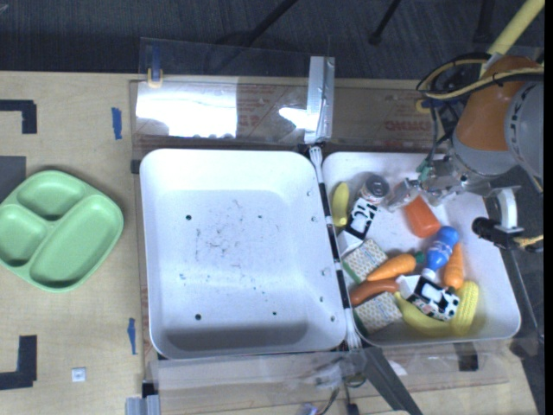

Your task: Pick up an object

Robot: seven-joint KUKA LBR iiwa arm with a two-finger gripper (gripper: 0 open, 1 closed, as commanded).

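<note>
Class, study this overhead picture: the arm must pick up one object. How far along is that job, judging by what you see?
Done: the arm has reached over the right bin, its tool at the far side near the orange block. In hand: nothing visibly; whether the tool grips anything cannot be told. Left: closing on an item and lifting it. The carrot, banana and blue bottle all lie in the bin.

The arm (518, 132) was a thick, rounded thing, grey along its outer casing, with a broad orange band (486, 115) wrapped above the wrist. Black and yellow cables (449, 76) looped over the top of that band in a loose tangle. Below it the wrist narrowed into a cluster of pale metal parts (441, 178), small and angular, too fine to make out clearly.
</note>
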